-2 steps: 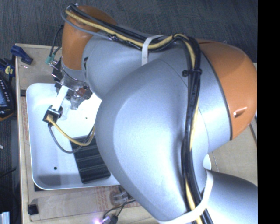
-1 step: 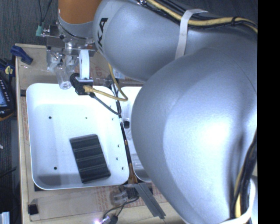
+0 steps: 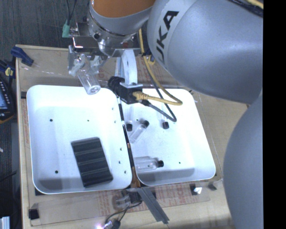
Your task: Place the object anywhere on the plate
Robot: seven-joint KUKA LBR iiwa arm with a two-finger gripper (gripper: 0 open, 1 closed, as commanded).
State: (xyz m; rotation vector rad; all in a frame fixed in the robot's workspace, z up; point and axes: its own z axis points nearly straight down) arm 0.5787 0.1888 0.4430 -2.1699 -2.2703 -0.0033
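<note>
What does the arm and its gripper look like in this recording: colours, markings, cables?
The arm is bulky, rounded and glossy grey, with black KUKA lettering and an orange band above the wrist. Below sits a metallic flange. The gripper has pale, translucent-looking fingers. A yellow cable and a black cable hang beneath it.

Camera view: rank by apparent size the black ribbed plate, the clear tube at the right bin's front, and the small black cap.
1. black ribbed plate
2. clear tube
3. small black cap
</note>
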